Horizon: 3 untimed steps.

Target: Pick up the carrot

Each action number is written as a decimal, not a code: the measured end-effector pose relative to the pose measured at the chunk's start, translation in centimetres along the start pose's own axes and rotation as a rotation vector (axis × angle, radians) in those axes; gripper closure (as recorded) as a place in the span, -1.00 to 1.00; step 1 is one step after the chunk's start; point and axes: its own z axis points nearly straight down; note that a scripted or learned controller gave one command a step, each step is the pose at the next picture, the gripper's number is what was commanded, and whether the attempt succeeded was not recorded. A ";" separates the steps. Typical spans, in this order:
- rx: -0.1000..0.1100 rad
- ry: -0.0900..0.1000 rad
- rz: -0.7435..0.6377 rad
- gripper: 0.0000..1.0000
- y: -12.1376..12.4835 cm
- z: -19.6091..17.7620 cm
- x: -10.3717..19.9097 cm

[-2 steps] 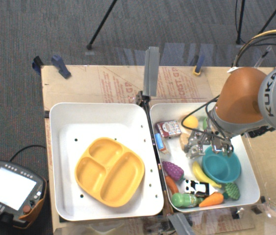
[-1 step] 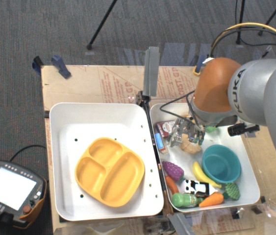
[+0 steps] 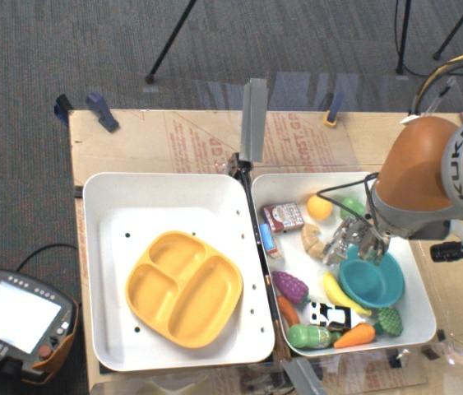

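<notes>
We see the carrot (image 3: 355, 336) lying at the right bin's (image 3: 422, 282) six o'clock edge, while the gripper (image 3: 354, 241) hovers near the teal bowl (image 3: 372, 280), its state unclear.

Yellow divided plate (image 3: 184, 286) in left bin (image 3: 99, 220); teal bowl (image 3: 372, 280) right
</notes>
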 end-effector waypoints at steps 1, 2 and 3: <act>-0.001 -0.002 0.180 -1.00 0.2 -3.6 -5.9; 0.000 0.007 0.093 -1.00 6.7 3.5 -1.0; 0.000 0.000 0.040 -1.00 0.3 -1.7 8.2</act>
